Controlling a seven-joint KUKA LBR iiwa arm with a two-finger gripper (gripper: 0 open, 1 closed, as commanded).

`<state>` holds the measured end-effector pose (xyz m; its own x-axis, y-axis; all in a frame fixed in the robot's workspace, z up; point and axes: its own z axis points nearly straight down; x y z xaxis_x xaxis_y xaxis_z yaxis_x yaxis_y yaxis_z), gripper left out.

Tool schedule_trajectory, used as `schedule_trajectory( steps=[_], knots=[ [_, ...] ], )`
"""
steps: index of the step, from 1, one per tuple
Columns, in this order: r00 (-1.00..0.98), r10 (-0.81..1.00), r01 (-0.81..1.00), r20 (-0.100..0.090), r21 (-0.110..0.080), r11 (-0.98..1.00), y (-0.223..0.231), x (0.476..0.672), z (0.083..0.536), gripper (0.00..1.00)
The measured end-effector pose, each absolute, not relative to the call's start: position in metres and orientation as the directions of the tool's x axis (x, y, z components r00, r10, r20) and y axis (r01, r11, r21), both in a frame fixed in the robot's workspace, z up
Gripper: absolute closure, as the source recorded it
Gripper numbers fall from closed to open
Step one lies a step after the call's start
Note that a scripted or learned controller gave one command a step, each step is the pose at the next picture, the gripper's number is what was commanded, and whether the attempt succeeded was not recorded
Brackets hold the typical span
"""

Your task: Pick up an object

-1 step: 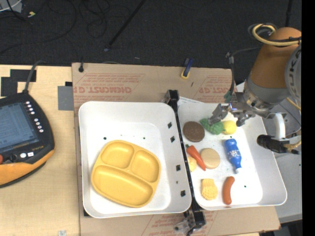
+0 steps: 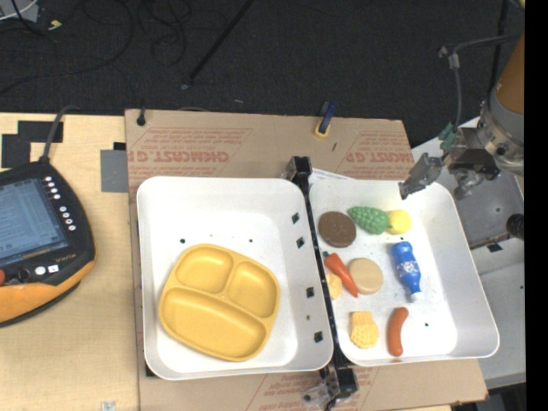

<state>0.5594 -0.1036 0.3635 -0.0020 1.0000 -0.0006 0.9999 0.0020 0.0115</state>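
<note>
From my seat the gripper (image 2: 441, 171) hangs over the upper right corner of the right bin (image 2: 467, 255), its fingers spread apart with nothing between them, and the yellow lemon (image 2: 399, 222) lies just below and left of it, touching the green vegetable (image 2: 369, 219). That bin also holds a brown disc (image 2: 336, 228), carrot (image 2: 341, 271), tan disc (image 2: 366, 276), blue bottle (image 2: 406, 268), corn (image 2: 363, 329) and sausage (image 2: 396, 330). The left bin (image 2: 171, 204) holds a yellow divided tray (image 2: 221, 301).

White bins (image 2: 218, 197) hold a yellow divided tray (image 2: 219, 300), brown disc (image 2: 336, 228), green vegetable (image 2: 369, 219), blue bottle (image 2: 406, 268), orange carrot (image 2: 341, 272) and red sausage (image 2: 396, 330).
</note>
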Motion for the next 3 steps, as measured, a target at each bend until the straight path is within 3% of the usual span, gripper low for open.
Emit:
schedule_trajectory(
  steps=[1,2,3],
  knots=[
    [-0.004,1.000,1.000,0.000,-0.004,0.004,-0.104,0.560,0.363,1.00],
    [-0.002,1.000,1.000,0.002,-0.004,0.002,-0.082,0.502,0.369,1.00],
    [-0.006,1.000,1.000,0.001,-0.006,0.006,-0.025,0.582,0.274,1.00]
  ],
)
